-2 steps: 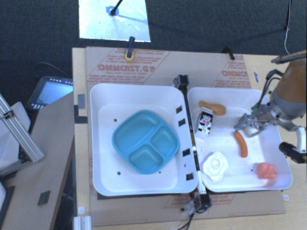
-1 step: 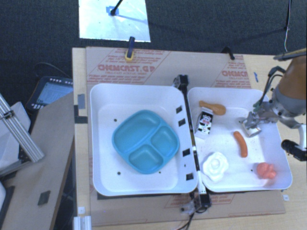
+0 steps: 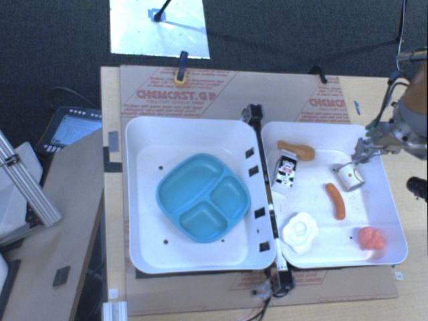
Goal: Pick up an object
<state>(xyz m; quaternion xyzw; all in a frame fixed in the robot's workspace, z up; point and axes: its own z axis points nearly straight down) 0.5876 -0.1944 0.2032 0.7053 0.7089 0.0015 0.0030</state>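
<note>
Camera view: hand [image 3: 361,154] low over right bin [image 3: 394,206], by its far right edge; can't tell its state. Small silver can [image 3: 349,176] lies just below it, orange sausage [image 3: 336,200] nearby. Blue plate [image 3: 202,197] in left bin [image 3: 144,179]

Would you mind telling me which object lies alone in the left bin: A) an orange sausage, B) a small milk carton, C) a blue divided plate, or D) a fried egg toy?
C: the blue divided plate sits alone in the left bin, while the egg, sausage and carton lie in the right bin.
</note>
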